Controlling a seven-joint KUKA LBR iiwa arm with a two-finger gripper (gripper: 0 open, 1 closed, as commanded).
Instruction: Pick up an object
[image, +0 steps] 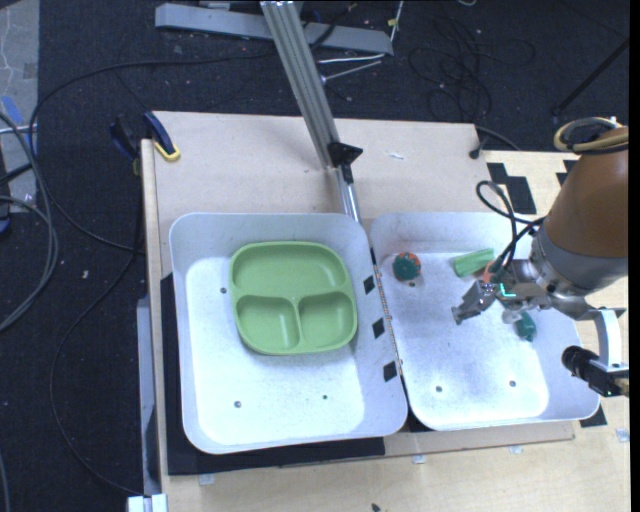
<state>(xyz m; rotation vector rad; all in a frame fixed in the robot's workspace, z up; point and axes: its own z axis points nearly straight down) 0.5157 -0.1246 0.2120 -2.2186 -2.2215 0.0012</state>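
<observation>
The arm (590, 215) runs off the right edge, and its pincer (480, 300) partly covers a green block (470, 262).

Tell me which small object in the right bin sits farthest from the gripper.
The round teal and orange object near the bin's left wall; the green block lies closer to the gripper.

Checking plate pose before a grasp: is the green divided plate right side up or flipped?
Right side up. The green divided plate lies flat in the left bin with its three compartments facing the camera, their dividers and rim visible.

Arm (585, 215) reaching from right, wrist lowered
</observation>
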